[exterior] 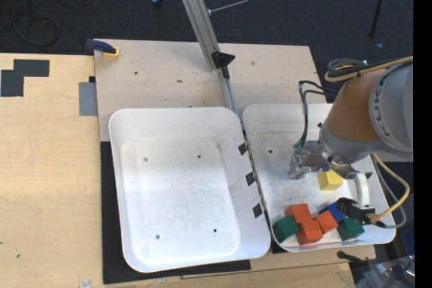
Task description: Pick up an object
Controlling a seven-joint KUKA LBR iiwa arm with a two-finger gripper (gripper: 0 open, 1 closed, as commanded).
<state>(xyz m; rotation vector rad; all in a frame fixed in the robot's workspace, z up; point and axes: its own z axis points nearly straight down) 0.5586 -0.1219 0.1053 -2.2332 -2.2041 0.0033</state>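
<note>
So from the overhead camera, the arm [368, 111] comes in from the right side, smooth grey casing with that glossy orange band wrapped above the wrist. It's bent down over the right bin [270, 128], and the gripper [302, 166] is hanging low above the bin floor, roughly mid-bin. It's a small metallic-looking bit, and honestly I can't tell from this angle how the gripper is set, it's too small and partly tucked under the wrist.

Just beside the gripper, to its right, sits a yellow block [331, 179], chunky and matte. It looks right next to the gripper rather than inside it, though I can't say whether they touch.

The rest of the blocks are bunched along the near edge of that same bin: an orange-red block [304, 220] that looks stepped, like a couple of cubes joined, a green block [285, 228] pressed against its left, a blue block [335, 214] peeking out behind, and a dark green block [350, 229] towards the right corner.

Both bins are shallow white plastic with rounded corners and a speckled, scuffed floor. The left bin [128, 145] sits edge to edge with the right one. They rest on a pale wooden bench [162, 74], and a ribbed aluminium rail [196, 7] slants up behind.
</note>
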